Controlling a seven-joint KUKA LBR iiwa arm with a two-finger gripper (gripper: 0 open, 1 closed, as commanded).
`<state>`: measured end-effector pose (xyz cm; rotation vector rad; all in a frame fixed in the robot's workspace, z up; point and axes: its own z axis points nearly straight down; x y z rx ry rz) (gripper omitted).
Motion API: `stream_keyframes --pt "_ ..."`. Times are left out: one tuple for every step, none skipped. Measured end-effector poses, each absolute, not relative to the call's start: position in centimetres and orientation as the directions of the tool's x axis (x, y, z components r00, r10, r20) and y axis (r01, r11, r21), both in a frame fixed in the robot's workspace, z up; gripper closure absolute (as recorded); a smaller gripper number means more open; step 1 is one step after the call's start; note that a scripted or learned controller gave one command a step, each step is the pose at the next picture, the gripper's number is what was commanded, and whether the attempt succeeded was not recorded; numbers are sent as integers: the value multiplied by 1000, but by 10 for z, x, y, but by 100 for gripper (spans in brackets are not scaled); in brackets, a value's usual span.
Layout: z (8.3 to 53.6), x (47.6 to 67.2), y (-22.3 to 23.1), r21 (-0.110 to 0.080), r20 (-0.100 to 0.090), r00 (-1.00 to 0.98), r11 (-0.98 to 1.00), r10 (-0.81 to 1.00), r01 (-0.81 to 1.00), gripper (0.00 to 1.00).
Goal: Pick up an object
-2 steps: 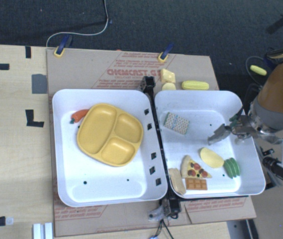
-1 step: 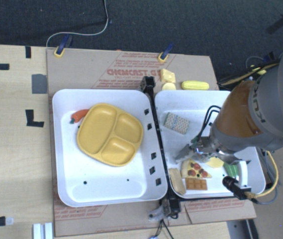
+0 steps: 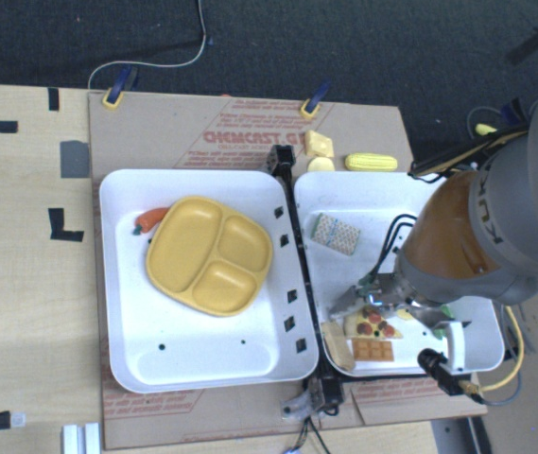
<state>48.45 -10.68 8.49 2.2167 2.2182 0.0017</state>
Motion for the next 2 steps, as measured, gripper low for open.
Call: stream_keyframes --pt "152 484 -173 5 -5 4 -4 1000 1000 0" --pt "110 486 -112 -5 3 -5 5 1000 1000 0"
